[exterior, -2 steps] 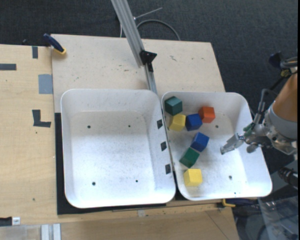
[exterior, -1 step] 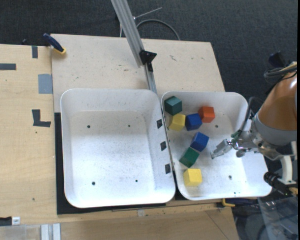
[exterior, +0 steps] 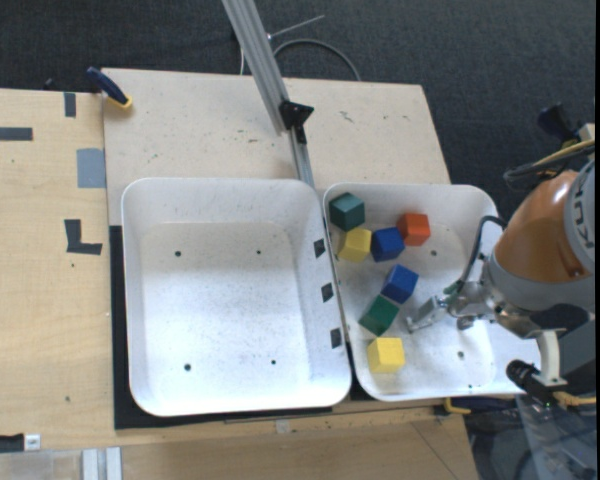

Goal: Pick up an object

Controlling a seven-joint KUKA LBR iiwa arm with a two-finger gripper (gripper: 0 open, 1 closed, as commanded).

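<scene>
Several coloured blocks lie in the right bin [exterior: 450, 200]: a dark green block [exterior: 347, 209], a yellow block [exterior: 355, 245], a blue block [exterior: 387, 243] and an orange block [exterior: 414, 228] near the back. A second blue block [exterior: 400, 282], a green block [exterior: 380, 314] and a second yellow block [exterior: 386, 353] sit further forward. My gripper [exterior: 433, 308] hangs low in the right bin, just right of the green block and the nearer blue block. It is open, with nothing between its fingers.
The left bin [exterior: 140, 268] adjoins the right bin along a shared wall. A slanted metal rail [exterior: 260, 48] runs down to the bins' back edge. A blue and yellow clamp [exterior: 110, 88] lies on the bench at the far left.
</scene>
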